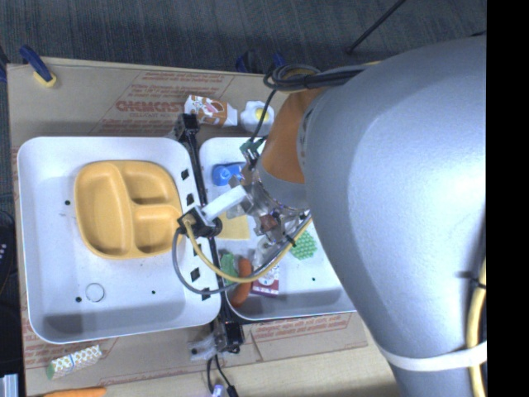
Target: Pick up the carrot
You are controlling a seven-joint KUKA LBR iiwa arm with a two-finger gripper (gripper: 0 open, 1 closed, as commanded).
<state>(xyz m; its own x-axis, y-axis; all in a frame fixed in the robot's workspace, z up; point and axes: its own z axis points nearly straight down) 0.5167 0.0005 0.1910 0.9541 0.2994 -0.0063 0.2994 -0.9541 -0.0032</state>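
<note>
Orange and small, the carrot lies in the right bin, in the bin's corner next to the left bin, on the side by the near edge of the table. A bit of green sits just beside it, which may be its leafy top. A flat card with red on it lies touching it or just beside it. The big grey arm reaches over the right bin and covers a lot of it. The gripper hangs low in that bin, near the carrot but a little farther from the near edge, with wires looped around it. I cannot tell if the gripper is open or closed, because the wires and dark parts hide its tip. The carrot looks like it rests on the bin floor, with nothing holding it. So I think the job is only started: the arm is close, but the carrot is not yet grabbed or lifted. A yellow tray sits in the left bin, and a blue toy and a green toy sit in the right one.
</note>
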